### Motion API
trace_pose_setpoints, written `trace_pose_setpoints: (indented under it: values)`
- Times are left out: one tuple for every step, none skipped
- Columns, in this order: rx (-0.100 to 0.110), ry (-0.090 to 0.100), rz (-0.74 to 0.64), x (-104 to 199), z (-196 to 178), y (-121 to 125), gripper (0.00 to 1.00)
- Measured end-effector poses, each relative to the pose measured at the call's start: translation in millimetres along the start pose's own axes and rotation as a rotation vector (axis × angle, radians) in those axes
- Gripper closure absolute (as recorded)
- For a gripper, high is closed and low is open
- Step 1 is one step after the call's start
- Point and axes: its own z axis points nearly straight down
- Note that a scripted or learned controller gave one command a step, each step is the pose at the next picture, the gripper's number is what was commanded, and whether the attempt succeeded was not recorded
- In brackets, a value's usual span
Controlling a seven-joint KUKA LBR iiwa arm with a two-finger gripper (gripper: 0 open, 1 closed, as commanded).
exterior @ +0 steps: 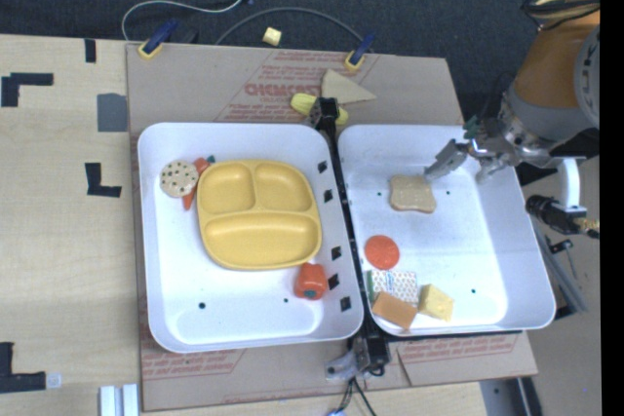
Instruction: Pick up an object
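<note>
My gripper (462, 167) hangs over the back of the right bin (507, 239), open, with nothing between its fingers. Just in front of its left finger and slightly left lies a tan slice of bread (412, 195), apart from it. Nearer the front of that bin are a red disc (382, 252), a green-and-white block (396, 284), an orange-brown wedge (393, 310) and a yellow cheese piece (436, 302).
The left bin (156, 258) holds a yellow divided plate (260, 213), a cookie (178, 177), a small orange-red piece (202, 166) and an orange-red item (311, 282) near its front right. A black divider (336, 209) runs between the bins. Cables and clips lie behind.
</note>
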Motion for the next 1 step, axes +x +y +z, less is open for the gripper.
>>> trace_pose_setpoints:
  values:
    - [-0.005,-0.003,-0.002,32.7,110.6,18.2,0.00]
